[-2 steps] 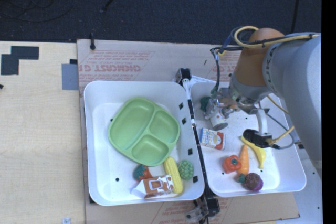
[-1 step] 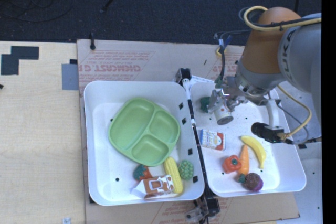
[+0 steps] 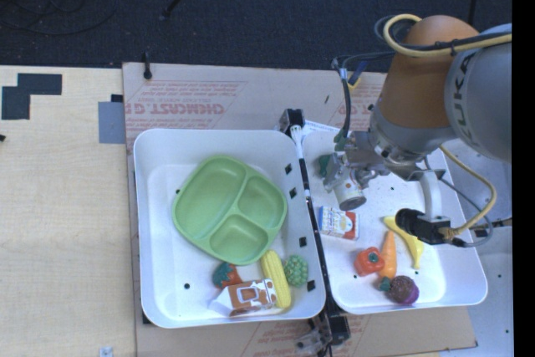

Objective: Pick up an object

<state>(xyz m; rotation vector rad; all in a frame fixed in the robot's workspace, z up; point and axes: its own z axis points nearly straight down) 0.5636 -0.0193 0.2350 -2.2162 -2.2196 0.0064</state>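
Small carton (image 3: 337, 222): lies in right bin (image 3: 445, 273), close to dividing wall, just below gripper (image 3: 344, 180). Gripper state: cannot tell, tip possibly masked by grey hardware. Carrot (image 3: 389, 253) and banana (image 3: 406, 239) near, right of carton. Green plate (image 3: 230, 209) in left bin (image 3: 159, 263).

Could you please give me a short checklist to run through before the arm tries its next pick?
1. Gripper is over the right bin: ok.
2. A target lies close by: the small carton sits just beside the gripper: ok.
3. The carton has free space around it: ok.
4. Carrot and banana are easy to separate: not ok, they are crowded together.
5. Gripper is carrying nothing: cannot tell.
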